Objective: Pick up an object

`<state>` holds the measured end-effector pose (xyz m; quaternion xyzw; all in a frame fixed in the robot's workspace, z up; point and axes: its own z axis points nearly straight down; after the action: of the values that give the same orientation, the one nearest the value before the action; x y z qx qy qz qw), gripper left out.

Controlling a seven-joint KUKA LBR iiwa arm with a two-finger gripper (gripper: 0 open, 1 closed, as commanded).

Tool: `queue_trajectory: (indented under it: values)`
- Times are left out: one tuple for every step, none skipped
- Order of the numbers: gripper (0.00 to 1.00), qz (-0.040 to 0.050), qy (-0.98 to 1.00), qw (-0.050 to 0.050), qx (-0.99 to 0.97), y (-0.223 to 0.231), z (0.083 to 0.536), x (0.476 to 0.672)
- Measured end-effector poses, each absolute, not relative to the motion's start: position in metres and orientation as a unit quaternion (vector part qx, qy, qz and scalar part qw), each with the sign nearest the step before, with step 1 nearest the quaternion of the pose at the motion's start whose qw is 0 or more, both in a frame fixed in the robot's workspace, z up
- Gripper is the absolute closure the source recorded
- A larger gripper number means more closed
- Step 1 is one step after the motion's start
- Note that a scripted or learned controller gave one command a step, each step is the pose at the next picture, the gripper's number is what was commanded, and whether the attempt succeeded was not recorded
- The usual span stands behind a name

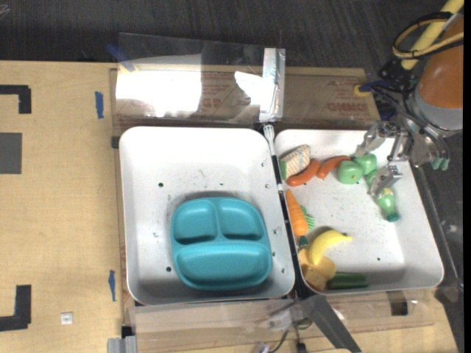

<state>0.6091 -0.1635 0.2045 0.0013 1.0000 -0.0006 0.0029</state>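
My gripper hangs over the far right part of the right bin, its fingers spread open with nothing between them. Just left of it lie a green pepper and a green apple. A small green toy sits just below the fingertips. Further left are an orange chili and a corn piece. A carrot, a banana, a yellow piece and a dark green cucumber lie along the bin's left and near sides.
The left bin holds a teal divided plate. A clear plastic sheet and cardboard stand behind both bins. The arm's orange band and cables are at the upper right. Wooden bench surface spreads to the left.
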Motion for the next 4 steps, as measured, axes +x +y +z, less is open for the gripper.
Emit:
queue_trajectory:
  values:
    - [0.00,-0.0019,1.000,0.007,-0.007,-0.219,0.090,0.623]
    - [0.00,-0.0011,0.998,0.004,-0.068,-0.224,0.088,0.591]
    - [0.00,-0.0012,0.992,0.006,-0.124,-0.186,0.088,0.617]
    - [0.00,-0.0015,0.988,0.005,-0.153,-0.207,0.088,0.631]
